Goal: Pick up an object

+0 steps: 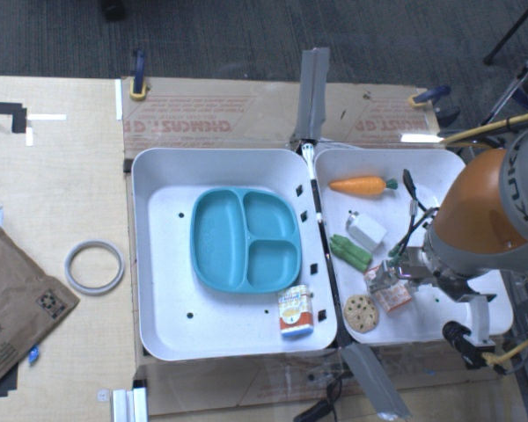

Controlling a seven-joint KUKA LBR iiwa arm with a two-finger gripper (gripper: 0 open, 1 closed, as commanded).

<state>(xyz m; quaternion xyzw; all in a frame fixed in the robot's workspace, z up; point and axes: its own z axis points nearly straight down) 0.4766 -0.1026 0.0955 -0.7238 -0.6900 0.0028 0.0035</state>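
The claw [385, 280] sits low in the right bin [422, 161], over a small packet [394, 298]; whether it grips cannot be told. A cookie [360, 312] lies just beside; a carrot [361, 185] lies farther back.

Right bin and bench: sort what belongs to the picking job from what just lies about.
Job:
end effector
reddish packet
cookie
green pod
white block
carrot

Lying about:
teal divided tray
small carton
tape ring
cardboard box

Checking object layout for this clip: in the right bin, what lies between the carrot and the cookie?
In the camera view, between the carrot and the cookie lie a small white block and, just below it, a green vegetable.
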